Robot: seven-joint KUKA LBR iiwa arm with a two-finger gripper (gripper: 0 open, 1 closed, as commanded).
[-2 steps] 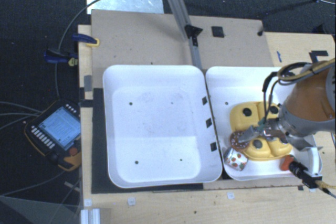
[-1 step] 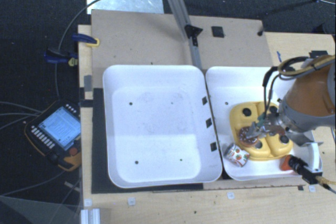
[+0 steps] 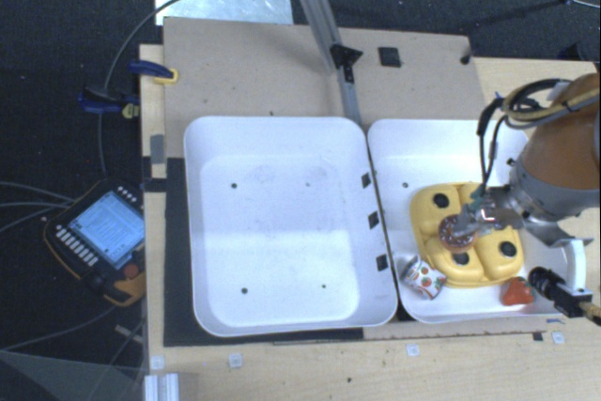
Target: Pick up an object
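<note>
The gripper (image 3: 462,228) sits low in the right bin (image 3: 399,155), right on top of a big yellow toy (image 3: 441,207) with dark holes. A small spotted packet (image 3: 423,276) and a little red thing (image 3: 515,293) lie near the toy.
</note>
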